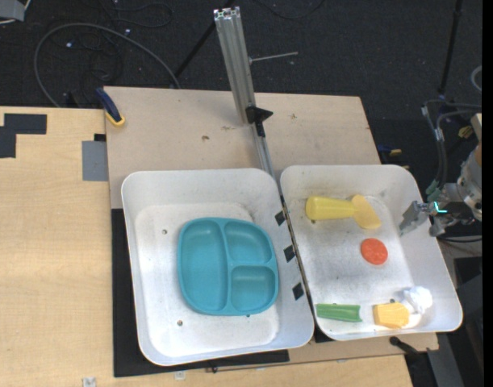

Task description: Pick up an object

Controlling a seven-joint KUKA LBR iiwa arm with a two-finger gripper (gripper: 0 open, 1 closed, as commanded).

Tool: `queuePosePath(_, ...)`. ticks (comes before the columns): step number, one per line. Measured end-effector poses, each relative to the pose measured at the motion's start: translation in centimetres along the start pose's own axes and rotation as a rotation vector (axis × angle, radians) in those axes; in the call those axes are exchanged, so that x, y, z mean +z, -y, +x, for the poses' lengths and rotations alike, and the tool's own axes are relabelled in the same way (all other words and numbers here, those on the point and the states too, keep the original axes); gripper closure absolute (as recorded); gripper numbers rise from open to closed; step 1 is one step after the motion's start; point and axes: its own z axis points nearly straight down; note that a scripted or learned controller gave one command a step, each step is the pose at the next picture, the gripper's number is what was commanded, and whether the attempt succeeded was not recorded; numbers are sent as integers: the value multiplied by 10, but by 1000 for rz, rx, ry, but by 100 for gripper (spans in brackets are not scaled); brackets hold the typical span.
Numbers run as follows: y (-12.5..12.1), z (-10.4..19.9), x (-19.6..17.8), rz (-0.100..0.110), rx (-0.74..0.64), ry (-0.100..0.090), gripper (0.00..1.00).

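Note:
The right bin (343, 180) holds several small objects. A yellow scoop-like toy (340, 209) lies near its back, and an orange round piece (375, 251) sits in the middle. Along the front are a green block (338, 313), a yellow-orange block (390, 315) and a white crumpled piece (418, 298). My gripper (422, 220) hangs over the right rim of this bin, to the right of the orange piece and apart from it. It is open with nothing between its fingers.
The left bin (149, 192) holds a teal divided plate (227, 265). An upright metal post (238, 63) stands behind the gap between the bins. Black clips (288, 252) line the divide. Cables run over the dark floor behind the bench.

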Motion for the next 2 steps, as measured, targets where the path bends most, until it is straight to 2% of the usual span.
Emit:
queuePosePath(1, 0, 0, -1, -2, 0, 1, 0)
queuePosePath(2, -2, 10, 56, 4, 0, -2, 0)
